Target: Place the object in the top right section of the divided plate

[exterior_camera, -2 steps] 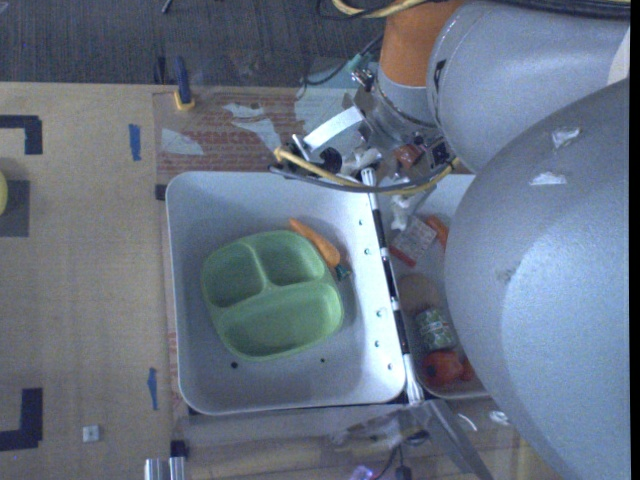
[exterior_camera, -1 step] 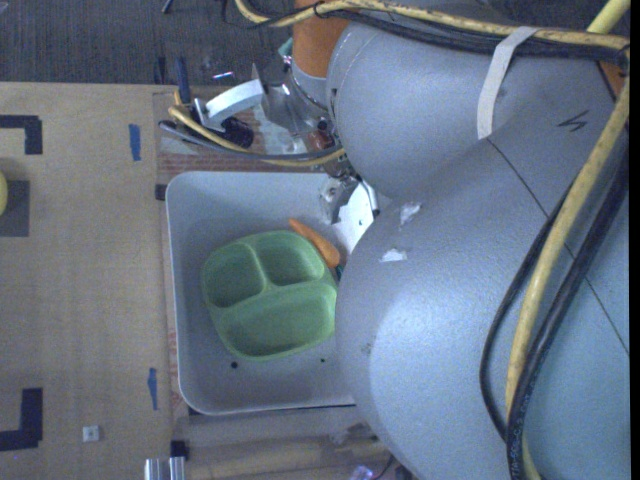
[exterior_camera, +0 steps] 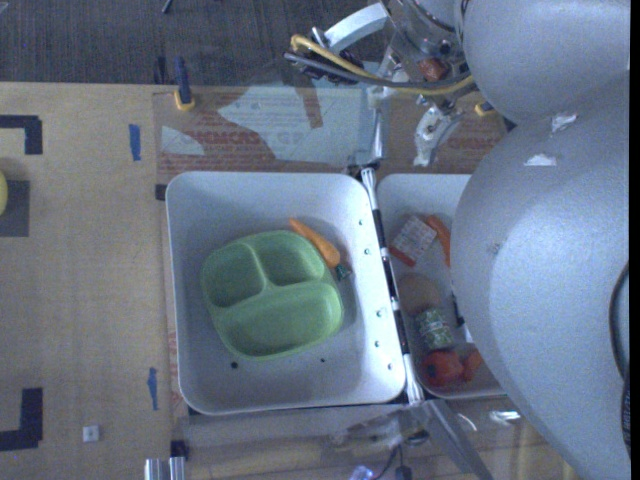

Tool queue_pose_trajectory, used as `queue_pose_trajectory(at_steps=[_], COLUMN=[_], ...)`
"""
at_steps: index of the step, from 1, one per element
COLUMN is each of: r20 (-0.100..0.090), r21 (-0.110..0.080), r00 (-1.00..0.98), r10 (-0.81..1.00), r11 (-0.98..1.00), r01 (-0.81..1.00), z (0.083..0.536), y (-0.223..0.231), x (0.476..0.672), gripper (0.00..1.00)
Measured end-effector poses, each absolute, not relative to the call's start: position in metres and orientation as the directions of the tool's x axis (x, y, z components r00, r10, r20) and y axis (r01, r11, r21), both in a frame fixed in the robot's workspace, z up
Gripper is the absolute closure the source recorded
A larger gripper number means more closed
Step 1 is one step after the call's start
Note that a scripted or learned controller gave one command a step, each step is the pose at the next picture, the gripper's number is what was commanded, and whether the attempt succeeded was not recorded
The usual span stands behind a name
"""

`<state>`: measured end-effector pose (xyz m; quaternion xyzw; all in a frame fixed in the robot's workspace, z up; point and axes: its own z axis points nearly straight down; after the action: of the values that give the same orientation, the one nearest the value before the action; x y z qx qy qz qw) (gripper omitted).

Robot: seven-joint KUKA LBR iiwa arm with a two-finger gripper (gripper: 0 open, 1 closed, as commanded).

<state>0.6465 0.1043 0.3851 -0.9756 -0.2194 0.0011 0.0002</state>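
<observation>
A green divided plate (exterior_camera: 272, 294) lies in the left white bin (exterior_camera: 200, 208), with two small sections at its far side and one large section nearer the front. An orange carrot (exterior_camera: 316, 241) with a green end rests against the plate's upper right rim, just outside the top right section. My gripper (exterior_camera: 429, 128) hangs above the back edge of the right bin (exterior_camera: 398, 194), well away from the plate and the carrot. Nothing shows clearly between its tips. The big grey arm (exterior_camera: 540, 268) hides most of the right bin.
In the right bin lie a white and red packet (exterior_camera: 411, 236), an orange piece (exterior_camera: 439, 234), a green speckled item (exterior_camera: 434, 326) and a red item (exterior_camera: 444, 367). Yellow cables (exterior_camera: 330, 53) loop off the wrist. Taped cardboard (exterior_camera: 270, 128) lies behind the bins.
</observation>
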Motion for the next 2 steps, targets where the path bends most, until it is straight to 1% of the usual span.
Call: queue_pose_trajectory(at_steps=[1, 2], r20=[-0.004, -0.005], r21=[-0.002, -0.002], r00=[0.973, 0.977], r10=[0.229, 0.213], r11=[-0.973, -0.977], r01=[0.229, 0.213], z=[0.404, 0.434], y=[0.025, -0.051], x=[0.607, 0.48], gripper=[0.0, 0.0])
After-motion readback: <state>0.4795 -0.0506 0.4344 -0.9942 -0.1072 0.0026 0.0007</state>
